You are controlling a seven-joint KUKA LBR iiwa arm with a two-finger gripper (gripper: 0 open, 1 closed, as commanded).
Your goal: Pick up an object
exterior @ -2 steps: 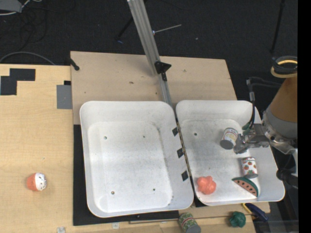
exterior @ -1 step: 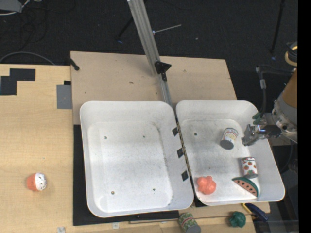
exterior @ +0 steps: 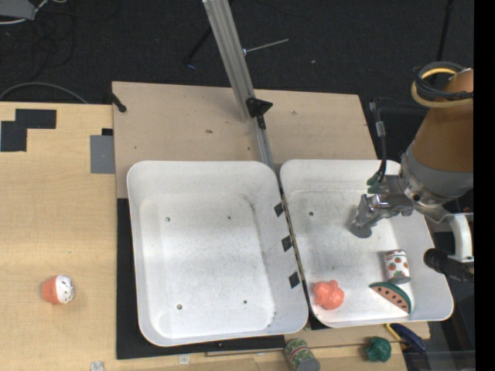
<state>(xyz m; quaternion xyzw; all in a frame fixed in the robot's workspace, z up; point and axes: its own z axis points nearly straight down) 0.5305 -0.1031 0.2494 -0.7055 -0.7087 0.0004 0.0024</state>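
Camera view | end effector [exterior: 362, 224] low over right bin [exterior: 340, 178], nothing seen in its grasp, opening cannot be told | candidates in that bin: red toy [exterior: 328, 294], watermelon slice [exterior: 390, 296], small can [exterior: 396, 265] | pick not yet made, all lifting remains

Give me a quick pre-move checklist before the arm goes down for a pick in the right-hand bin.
1. Pickable targets in the right bin: ok. A red lumpy toy, a watermelon slice toy and a small patterned can sit near its front edge.
2. Gripper over a target: not ok. It hangs above bare bin floor, behind the can.
3. Gripper holding nothing: ok, no object seen at its tip.
4. Finger opening: cannot tell from this angle.
5. Targets spaced for a clean grasp: ok for the red toy, which sits apart; cannot tell whether the can and slice touch.
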